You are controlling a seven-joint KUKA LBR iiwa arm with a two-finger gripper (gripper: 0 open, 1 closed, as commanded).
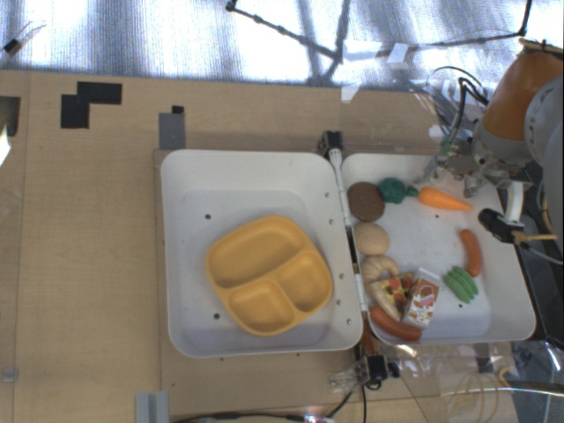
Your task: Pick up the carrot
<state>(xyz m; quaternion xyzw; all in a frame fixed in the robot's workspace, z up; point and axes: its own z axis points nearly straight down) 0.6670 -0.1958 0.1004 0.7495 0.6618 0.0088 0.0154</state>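
Tool (460, 161) state I cannot tell; it hangs just above the carrot (444, 201), lying crosswise, tip pointing right, green top left.

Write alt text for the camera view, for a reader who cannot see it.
The robot's claw hovers beside an orange carrot in the right white bin, among other toy foods. The left white bin holds a yellow divided plate.
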